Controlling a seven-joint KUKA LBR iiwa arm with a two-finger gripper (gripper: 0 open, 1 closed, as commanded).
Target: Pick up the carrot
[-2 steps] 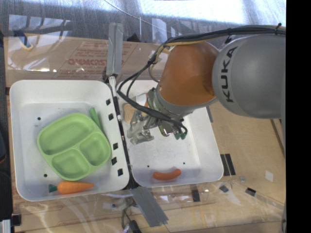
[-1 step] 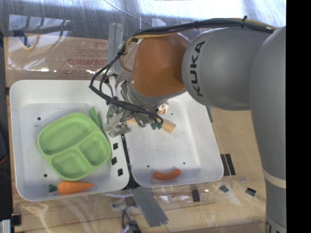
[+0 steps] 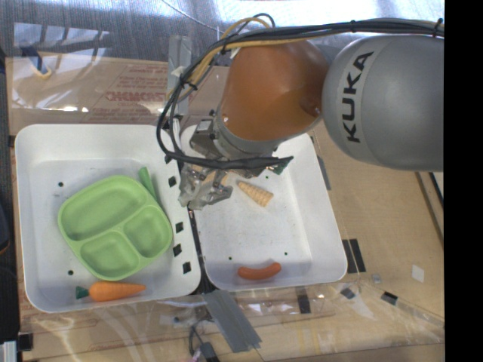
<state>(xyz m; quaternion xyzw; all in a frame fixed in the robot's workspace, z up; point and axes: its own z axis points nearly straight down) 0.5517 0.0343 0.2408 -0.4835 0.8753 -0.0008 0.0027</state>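
The task is not yet begun: the orange plastic carrot with a green top (image 3: 113, 291) lies untouched, far down-left of the metal gripper (image 3: 202, 191), whose state I cannot tell.

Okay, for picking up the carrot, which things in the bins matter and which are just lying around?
For the job:
carrot, front of the left bin
tool, over the seam between the bins

Lying about:
green divided plate, left bin
ice cream cone, right bin
sausage, right bin
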